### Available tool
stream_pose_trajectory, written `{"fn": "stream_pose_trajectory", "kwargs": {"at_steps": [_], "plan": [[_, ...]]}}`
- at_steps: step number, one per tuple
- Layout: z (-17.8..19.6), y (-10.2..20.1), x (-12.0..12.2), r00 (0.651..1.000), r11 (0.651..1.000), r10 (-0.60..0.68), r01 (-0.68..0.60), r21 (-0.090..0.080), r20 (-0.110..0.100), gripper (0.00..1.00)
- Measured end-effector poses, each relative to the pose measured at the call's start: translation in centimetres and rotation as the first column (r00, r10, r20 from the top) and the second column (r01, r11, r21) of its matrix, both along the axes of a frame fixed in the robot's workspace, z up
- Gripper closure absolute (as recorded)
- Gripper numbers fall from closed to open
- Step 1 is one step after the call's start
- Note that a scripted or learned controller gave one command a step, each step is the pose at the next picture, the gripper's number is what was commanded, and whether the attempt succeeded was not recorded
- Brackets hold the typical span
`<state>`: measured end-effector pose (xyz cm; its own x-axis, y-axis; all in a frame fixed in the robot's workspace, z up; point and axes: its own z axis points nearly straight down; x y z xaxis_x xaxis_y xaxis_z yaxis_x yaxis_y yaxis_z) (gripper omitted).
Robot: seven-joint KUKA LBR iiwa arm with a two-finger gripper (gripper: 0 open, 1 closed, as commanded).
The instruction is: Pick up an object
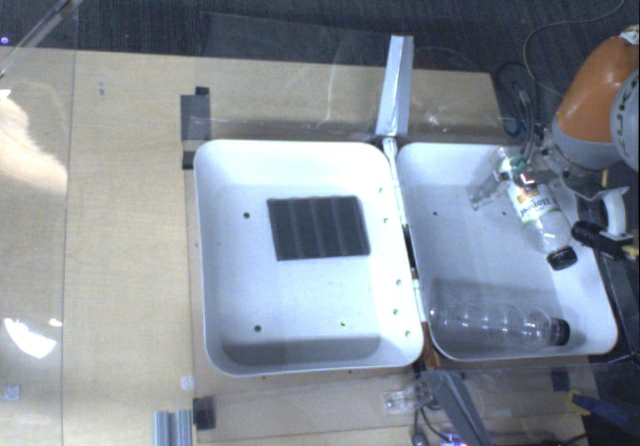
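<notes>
My arm [598, 104] reaches over the right bin's [450, 184] far right corner, wrist angled down; gripper [515, 172] state: cannot tell. Small labelled bottle [538, 219] lies just below it; clear bottle [500, 326] along the bin's near wall.

Clear plastic bottle [497, 324], seemingly glossy; matt wooden bench [110, 234].

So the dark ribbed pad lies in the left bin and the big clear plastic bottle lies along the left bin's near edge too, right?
Not quite. The camera view shows the dark ribbed pad in the left bin, but the big clear plastic bottle lies along the near edge of the right bin, not the left one.
</notes>
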<state>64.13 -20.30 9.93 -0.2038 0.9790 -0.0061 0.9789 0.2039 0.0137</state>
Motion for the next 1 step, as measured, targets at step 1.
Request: {"fn": "stream_pose_trajectory", "kwargs": {"at_steps": [1], "plan": [[10.08, 5.09, 2.97, 0.992, 0.992, 0.126, -0.126, 0.0, -0.005, 1.0]]}}
